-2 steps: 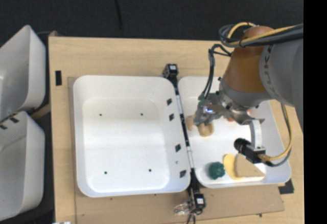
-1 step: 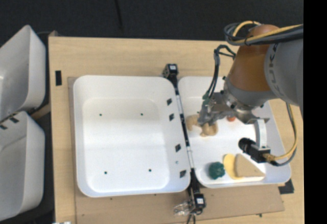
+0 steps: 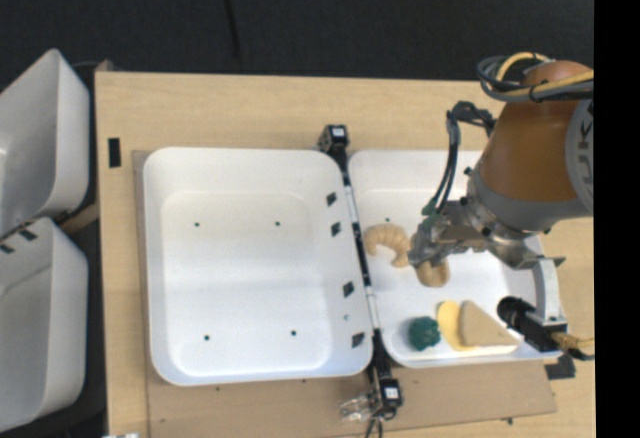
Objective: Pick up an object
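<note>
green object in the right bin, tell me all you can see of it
The green object is small, dark teal, lumpy and rounded, with a matte, soft-looking surface. It lies in the right bin near the front wall, close to the divider. A pale yellow wedge-shaped object sits just to its right, touching or nearly so.

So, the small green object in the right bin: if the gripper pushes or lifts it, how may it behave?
The green object looks small and lumpy, so it is probably light and may slide on the smooth white bin. Its rounded shape suggests it could roll a little. It lies very close to the yellow piece, which a push might also move.
</note>
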{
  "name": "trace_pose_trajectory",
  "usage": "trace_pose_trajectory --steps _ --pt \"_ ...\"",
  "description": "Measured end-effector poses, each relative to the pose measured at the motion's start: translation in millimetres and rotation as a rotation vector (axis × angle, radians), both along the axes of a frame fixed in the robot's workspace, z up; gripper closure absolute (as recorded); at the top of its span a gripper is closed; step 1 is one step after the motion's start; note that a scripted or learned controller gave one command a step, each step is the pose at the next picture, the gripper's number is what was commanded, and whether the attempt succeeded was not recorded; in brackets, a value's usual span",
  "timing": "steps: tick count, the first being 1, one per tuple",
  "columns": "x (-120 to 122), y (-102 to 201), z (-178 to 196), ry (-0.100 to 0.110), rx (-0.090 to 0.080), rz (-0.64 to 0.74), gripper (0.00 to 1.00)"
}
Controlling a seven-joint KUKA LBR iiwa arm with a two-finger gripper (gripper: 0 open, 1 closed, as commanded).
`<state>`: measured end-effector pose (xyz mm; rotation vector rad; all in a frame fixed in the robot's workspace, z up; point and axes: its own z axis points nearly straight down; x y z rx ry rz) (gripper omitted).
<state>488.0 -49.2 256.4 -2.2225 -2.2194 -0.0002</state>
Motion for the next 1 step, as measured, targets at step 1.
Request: trace_pose_trajectory --steps 1 --pt "3.7 58.0 77.9 -0.009 0.0 0.009 1.0"
